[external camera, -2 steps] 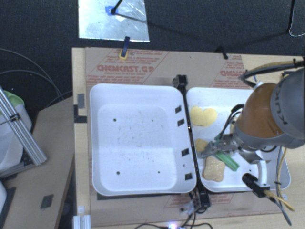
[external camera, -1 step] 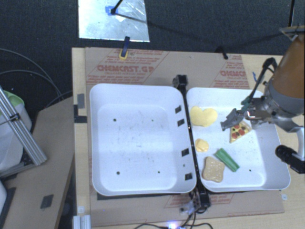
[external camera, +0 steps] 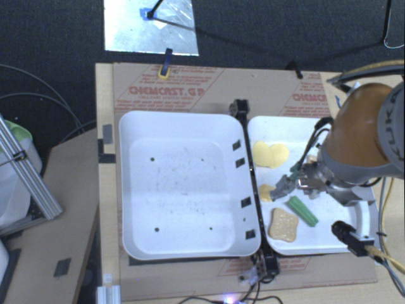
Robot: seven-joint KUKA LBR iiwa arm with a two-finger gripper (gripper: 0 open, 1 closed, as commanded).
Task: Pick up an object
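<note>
Where pincer (external camera: 283, 189) reaches | yellow piece (external camera: 266, 192) (partly hidden) | fingertips indistinct

Dark carpet floor (external camera: 50, 24) all around, a shiny metal sheet (external camera: 150, 18) lying up top, black cables (external camera: 266, 43) trailing past the cardboard-covered tabletop (external camera: 209, 84).

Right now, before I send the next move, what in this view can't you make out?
- Gripper in the camera view: fingers too small and blurred to read.
- Small yellow piece: partly covered by the gripper, so contact is unclear.
- Right bin: its right side is hidden under the arm.
- Green stick and tan biscuit-shaped item: visible, but too blurred to identify exactly.
</note>
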